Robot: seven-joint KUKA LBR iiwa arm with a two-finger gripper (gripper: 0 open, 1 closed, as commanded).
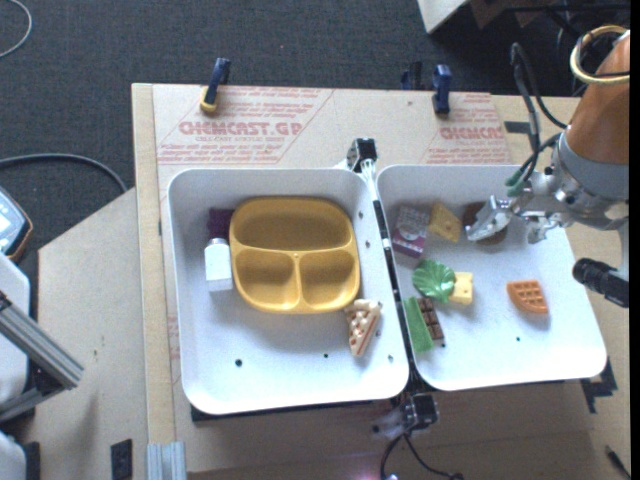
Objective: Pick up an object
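Right bin point(590, 353) — gripper point(487, 223) low at its far side, beside the cheese wedge point(445, 223); whether anything is gripped cannot be told. Advice — centre squarely over one item and descend straight.

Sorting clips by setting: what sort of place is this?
Most likely a robotics lab bench: a cardboard sheet held down by clamps, two white bins of toy food, and a robot gripper reaching in.

place: robotics lab | evidence: clamped bench board point(300, 118), loose cables point(60, 163), aluminium framing point(40, 343)
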